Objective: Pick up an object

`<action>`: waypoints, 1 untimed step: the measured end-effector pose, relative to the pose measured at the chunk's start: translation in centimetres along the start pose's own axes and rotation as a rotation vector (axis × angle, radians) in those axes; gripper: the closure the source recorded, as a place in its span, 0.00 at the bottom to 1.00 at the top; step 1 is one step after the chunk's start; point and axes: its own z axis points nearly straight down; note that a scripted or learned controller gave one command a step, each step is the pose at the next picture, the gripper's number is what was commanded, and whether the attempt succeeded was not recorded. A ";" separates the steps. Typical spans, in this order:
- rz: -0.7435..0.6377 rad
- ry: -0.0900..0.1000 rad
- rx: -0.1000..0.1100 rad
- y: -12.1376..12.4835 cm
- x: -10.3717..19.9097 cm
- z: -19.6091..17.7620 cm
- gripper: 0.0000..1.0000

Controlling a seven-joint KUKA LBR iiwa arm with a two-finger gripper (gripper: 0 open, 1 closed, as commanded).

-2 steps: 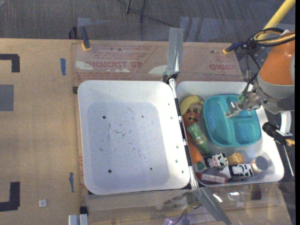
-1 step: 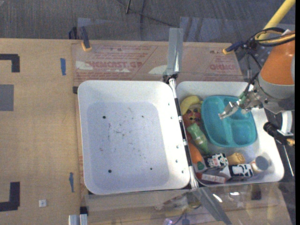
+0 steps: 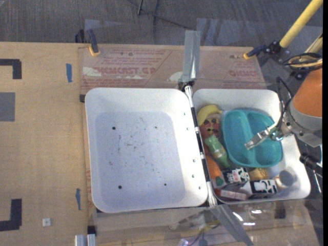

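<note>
Reaching in from the right, the gripper (image 3: 258, 139) hangs over the teal dish (image 3: 251, 137) in the right bin (image 3: 302, 178). Its two metal fingers (image 3: 252, 143) point left and slightly down, and they look a little apart at the tips with nothing visible between them; whether the tips touch the dish surface cannot be told from this slanted look. Behind the fingers the grey wrist leads up to the orange band (image 3: 311, 96) at the frame's right edge.

In the camera view, the teal dish is a divided tray with two hollows, lying in the middle of the right bin and covering much of it. Just left of it, against the bin's upper left corner, sits a yellow banana-like toy (image 3: 207, 113). Below that lies a green bottle-shaped thing (image 3: 218, 150), tilted, touching the dish's left rim, with something orange and red (image 3: 216, 174) beside it along the bin's left wall. Along the near wall lie two small black-and-white patterned pieces (image 3: 237, 176), one near the dish's lower edge and another further right, and a pale round cap (image 3: 286, 178) near the lower right corner.

The left bin (image 3: 102, 106) stands beside the right one, their rims touching, its floor marked with small dark specks. Both bins rest on a brown cardboard sheet (image 3: 128, 68) upon the bench (image 3: 36, 137).
</note>
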 end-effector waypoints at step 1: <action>-0.013 0.008 -0.016 1.2 0.9 -1.4 1.00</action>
